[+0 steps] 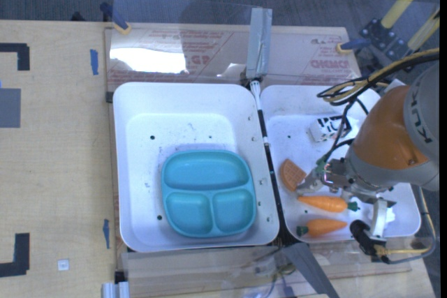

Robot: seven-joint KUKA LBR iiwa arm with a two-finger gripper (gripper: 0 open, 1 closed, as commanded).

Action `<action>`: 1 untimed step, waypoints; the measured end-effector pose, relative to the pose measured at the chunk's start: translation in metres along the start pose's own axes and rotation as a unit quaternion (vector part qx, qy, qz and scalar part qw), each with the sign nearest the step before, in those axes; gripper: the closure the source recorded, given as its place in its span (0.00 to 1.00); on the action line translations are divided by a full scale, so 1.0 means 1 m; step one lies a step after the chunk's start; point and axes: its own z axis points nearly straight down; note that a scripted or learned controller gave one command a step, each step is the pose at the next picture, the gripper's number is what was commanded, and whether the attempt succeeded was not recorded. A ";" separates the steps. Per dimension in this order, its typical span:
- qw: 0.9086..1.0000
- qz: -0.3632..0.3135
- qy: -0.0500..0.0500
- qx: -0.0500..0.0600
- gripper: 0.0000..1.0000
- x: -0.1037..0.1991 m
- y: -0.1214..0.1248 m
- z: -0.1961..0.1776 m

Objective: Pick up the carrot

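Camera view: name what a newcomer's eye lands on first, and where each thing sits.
The turquoise divided plate in the left bin stands out first. Next, the arm's orange band looms over the right bin, where two carrots lie side by side near the front, beside a brownish food piece.

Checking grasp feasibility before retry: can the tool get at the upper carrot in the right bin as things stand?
Probably yes. The tool sits low in the right bin, right above the upper carrot. Nothing lies over the carrot; the second carrot and the brown piece lie close beside it.
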 end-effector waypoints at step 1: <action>0.996 -0.085 0.000 0.000 0.00 -0.002 0.001 0.000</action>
